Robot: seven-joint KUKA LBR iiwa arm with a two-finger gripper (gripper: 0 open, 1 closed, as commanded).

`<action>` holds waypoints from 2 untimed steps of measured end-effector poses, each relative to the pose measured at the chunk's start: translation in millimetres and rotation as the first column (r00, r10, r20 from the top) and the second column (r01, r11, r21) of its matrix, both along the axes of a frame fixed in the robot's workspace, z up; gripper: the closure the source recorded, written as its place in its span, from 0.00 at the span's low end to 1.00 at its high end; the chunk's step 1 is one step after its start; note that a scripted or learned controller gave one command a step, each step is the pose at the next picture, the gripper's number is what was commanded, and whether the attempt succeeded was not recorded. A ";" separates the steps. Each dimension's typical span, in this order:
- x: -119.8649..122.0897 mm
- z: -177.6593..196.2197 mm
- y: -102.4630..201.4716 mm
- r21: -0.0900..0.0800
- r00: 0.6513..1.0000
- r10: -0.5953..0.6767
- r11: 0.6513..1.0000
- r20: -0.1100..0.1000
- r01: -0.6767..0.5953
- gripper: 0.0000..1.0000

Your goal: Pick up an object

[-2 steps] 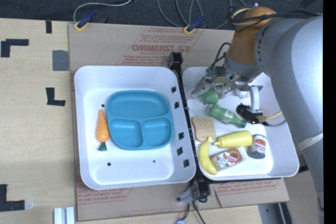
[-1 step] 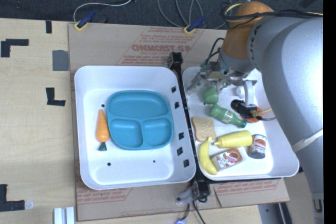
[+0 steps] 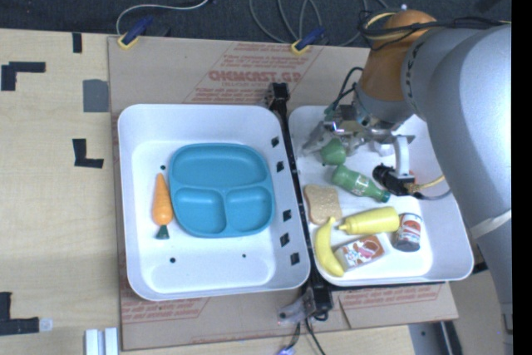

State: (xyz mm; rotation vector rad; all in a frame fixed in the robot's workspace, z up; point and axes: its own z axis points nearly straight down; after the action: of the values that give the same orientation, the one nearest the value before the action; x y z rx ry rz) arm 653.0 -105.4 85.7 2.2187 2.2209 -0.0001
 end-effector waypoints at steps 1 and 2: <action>-12.3 0.3 -2.3 0.000 1.000 0.000 1.000 0.001 0.000 0.00; -4.0 -0.2 12.0 0.001 1.000 0.000 1.000 0.001 0.000 0.00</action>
State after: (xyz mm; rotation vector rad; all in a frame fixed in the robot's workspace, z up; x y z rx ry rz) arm 649.1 -93.5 85.5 2.2183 2.2214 0.0014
